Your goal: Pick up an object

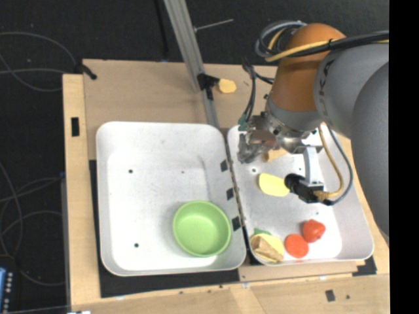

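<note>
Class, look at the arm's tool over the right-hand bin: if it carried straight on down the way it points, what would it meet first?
Probably the bare floor of the right shallow white bin. The tool points down near the bin's upper left corner, apart from the pale yellow flat piece; depth is unclear.

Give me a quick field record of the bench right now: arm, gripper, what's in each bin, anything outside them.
arm: grey arm with orange band, reaching in over the right white bin
gripper: gripper low at that bin's upper left corner; nothing visibly held
left white bin: light green round bowl, near front right corner
right bin contents: pale yellow flat piece mid-bin; two red rounded objects and a tan wedge along the front edge
outside bins: small yellow object on the wooden bench
</note>
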You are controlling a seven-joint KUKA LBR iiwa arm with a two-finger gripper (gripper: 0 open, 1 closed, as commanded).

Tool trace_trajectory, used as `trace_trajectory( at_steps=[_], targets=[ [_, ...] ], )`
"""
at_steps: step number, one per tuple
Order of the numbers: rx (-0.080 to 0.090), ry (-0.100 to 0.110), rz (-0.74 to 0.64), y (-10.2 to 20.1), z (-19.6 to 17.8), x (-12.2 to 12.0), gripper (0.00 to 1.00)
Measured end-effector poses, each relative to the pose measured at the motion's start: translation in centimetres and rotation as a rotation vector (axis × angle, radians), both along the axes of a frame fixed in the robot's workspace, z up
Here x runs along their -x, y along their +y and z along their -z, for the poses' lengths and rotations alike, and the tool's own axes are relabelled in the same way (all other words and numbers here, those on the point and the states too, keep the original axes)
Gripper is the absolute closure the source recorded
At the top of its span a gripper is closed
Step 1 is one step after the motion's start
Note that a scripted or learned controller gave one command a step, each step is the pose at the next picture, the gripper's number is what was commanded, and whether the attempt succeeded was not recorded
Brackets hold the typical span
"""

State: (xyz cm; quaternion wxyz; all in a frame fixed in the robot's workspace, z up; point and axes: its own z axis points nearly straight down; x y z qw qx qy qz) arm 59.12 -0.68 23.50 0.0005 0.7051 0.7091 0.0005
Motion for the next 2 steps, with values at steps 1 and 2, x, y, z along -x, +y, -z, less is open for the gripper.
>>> trace_trajectory(
  at_steps=[1,2],
  targets=[
    [-0.002,-0.002,-0.002,4.4,-1.2,-2.8,1.00],
    [-0.001,-0.001,-0.001,8.1,-1.9,-6.0,1.00]
  ],
)
